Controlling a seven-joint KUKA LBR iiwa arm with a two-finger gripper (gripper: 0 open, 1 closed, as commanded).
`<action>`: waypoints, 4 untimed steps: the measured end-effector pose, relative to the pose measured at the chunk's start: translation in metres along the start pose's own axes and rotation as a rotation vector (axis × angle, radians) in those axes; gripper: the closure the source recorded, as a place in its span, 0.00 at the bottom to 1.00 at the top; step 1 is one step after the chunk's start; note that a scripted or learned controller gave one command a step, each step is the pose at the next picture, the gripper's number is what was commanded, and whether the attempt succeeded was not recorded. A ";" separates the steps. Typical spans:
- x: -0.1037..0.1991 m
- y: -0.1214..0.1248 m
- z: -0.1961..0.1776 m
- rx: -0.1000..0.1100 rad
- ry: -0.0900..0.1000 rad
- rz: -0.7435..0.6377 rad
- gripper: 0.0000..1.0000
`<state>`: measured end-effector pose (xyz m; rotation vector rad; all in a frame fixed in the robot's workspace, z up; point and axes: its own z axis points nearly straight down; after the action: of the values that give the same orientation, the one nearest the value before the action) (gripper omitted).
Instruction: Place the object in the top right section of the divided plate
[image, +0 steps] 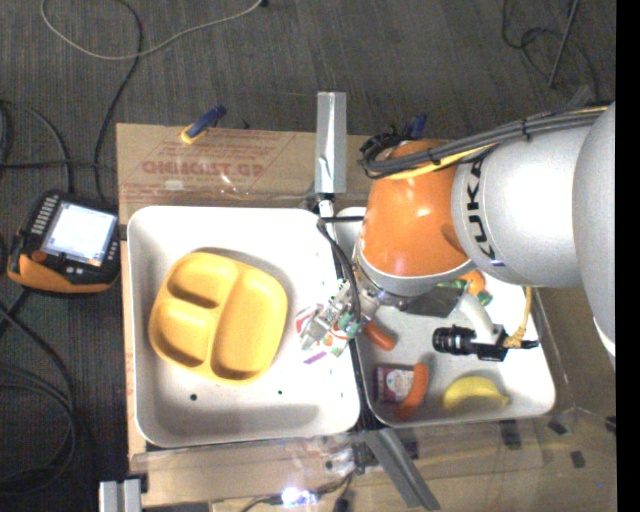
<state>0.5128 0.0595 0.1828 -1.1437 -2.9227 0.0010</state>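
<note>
A yellow divided plate (218, 312) with three sections lies in the left white bin (138, 400), left of centre. My gripper (330, 324) hangs over the left bin's right edge, just right of the plate and next to the wall between the two bins. Small green, pink and purple bits show around its tip, and I cannot make out whether they are an object. An orange carrot-like piece (381, 336) lies just right of the gripper in the right bin (545, 395).
The right bin also holds a yellow banana (476, 392), a red sausage (412, 390) and a dark red packet (394, 380). The arm's orange band (410, 225) and grey body cover that bin's upper half. A teach pendant (68, 243) sits left of the bench.
</note>
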 end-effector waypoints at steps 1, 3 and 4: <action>0.058 0.072 -0.070 0.000 -0.002 0.218 1.00; 0.053 0.135 -0.090 0.001 -0.005 0.100 0.00; 0.109 0.128 0.007 0.003 -0.002 0.193 0.00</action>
<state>0.5197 0.2272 0.1758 -1.4195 -2.7998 0.0069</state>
